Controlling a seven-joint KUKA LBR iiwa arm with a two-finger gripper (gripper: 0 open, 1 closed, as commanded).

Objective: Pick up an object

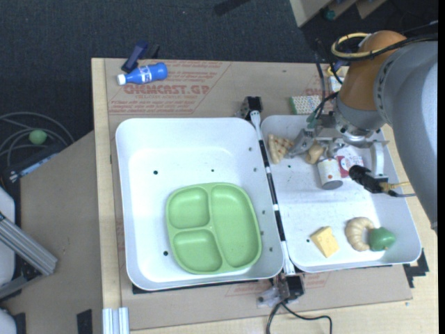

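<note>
The arm (410, 82) is bulky, smooth and pale grey, rounded like a thick pipe. An orange band (365, 72) rings it above the wrist. Black and yellow cables (348, 44) loop beside the band, and metal brackets sit below.

A pale green divided plate (211, 227) is seen in a white bin (139, 145); a yellow cheese wedge (324, 241), tan croissant (359, 232) and blue-capped bottle (144, 73) are noted.

Arm reaching in from the right, wrist bent down.
The grey arm (417, 110) shows its orange band above the wrist, with the gripper (321, 147) pointing downward and to the left.
</note>
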